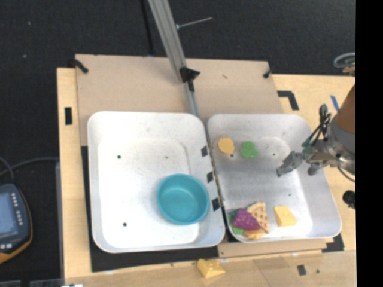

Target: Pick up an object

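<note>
Jaws spread wide, nothing between them; gripper (299, 164) over right bin (269, 127).
Left bin (108, 136): teal bowl (182, 198), round, empty, near its right wall. Right bin: yellow-orange piece (226, 146), green piece (249, 150) beside it, both left of gripper; purple grapes (243, 219), waffle-patterned wedge (258, 214), yellow block (285, 216) along near edge. Yellow wedge (210, 268) on bench, outside bins.
</note>
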Motion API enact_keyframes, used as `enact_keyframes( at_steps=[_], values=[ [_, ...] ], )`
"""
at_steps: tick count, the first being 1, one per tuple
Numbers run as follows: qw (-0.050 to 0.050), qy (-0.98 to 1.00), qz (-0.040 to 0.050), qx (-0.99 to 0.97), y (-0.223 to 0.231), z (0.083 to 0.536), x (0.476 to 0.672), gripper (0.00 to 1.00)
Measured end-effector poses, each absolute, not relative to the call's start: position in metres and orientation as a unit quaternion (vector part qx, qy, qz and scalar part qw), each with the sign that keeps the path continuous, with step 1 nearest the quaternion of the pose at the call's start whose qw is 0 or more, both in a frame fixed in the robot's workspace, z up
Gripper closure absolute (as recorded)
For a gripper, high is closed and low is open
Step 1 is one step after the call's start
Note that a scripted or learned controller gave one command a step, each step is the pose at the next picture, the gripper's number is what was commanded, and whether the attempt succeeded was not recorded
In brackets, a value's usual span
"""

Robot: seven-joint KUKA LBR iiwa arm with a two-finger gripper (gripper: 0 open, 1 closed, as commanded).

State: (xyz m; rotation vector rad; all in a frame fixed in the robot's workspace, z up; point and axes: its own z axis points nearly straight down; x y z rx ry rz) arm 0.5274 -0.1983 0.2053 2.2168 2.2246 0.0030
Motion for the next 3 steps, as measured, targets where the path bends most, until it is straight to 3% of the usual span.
enact_keyframes(
  at_steps=[1,3],
  values=[
    [0.001,0.708,0.0011,0.706,-0.198,0.205,0.527,0.0],
    [-0.001,0.707,-0.0017,0.707,-0.21,0.103,0.522,0.0]
  ],
)
